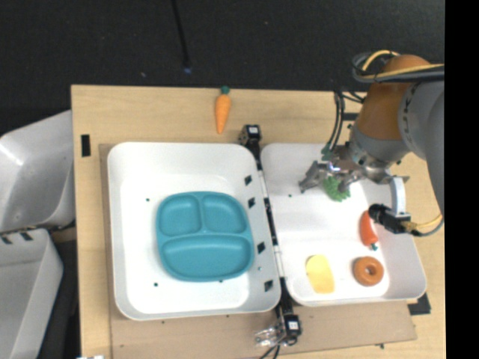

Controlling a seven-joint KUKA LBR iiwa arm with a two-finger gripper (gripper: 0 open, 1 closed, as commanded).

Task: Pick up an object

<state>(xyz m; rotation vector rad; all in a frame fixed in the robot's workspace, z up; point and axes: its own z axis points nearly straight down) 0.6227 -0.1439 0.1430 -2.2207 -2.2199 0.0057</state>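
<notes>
Worktop (90,215) carrying two white bins: left bin (127,275) with teal divided plate (203,235); carrot (222,111) lying outside near far edge. Right bin (299,178) holding yellow piece (320,273), brown ring (367,271), red piece (367,229), green object (337,188) toward far side. Pincer (334,176) low over green object; whether apart or together, cannot tell. Best centred squarely over green object before closing, then lifted straight. No readable writing or labels.
</notes>
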